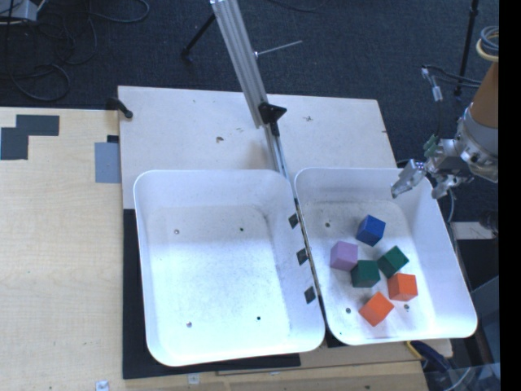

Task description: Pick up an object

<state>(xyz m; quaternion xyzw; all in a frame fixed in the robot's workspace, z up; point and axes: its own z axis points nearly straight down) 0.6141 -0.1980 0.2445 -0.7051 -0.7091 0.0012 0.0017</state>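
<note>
Blocks [377,271] lie in the right bin [440,218] on the pale table [57,243] over dark carpet [350,39], the gripper [423,179] released, grasping nothing.

A dark carpet floor [350,31] with loose black cables [49,23] fills the far side, up and to the left of the gripper [423,179]. A white board [195,129] lies to its left, and a slanted aluminium rail [242,51] rises from that board. Further left is a pale wooden bench top [57,259] with grey patches [106,161].
</note>
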